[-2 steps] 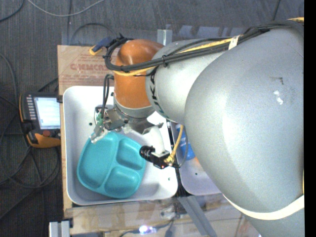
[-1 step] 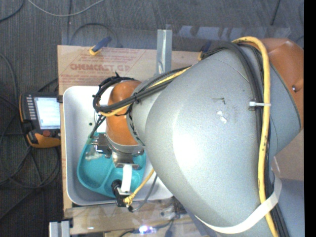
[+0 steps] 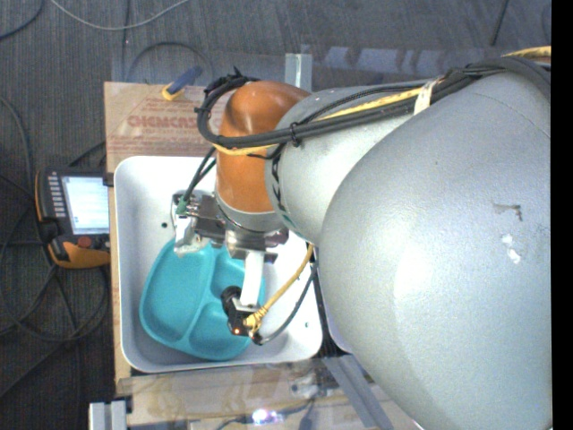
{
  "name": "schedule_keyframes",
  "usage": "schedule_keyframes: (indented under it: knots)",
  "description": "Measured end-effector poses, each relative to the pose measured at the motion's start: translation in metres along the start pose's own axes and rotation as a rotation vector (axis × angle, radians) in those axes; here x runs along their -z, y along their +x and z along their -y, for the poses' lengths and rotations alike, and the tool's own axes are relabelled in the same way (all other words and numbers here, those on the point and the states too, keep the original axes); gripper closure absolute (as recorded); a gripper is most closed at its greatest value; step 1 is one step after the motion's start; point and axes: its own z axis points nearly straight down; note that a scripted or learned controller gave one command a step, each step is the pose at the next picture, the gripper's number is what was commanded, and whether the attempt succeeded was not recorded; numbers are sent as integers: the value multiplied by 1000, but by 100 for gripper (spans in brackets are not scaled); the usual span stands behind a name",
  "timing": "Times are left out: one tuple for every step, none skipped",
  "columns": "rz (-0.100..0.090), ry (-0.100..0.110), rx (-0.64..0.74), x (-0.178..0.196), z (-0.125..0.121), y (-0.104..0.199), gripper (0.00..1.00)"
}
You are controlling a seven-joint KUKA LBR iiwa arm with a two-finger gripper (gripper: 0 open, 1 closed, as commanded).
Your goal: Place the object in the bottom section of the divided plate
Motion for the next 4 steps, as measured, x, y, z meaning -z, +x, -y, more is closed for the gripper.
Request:
schedule_keyframes:
  knots:
    - [-14, -15, -99, -91, -5, 30, 0]
    - [0, 0, -385, 7, 36, 24, 0]
    - [-10, -1, -653, -105, 28, 28, 0]
    - [0, 4, -803, -7, 29, 6, 0]
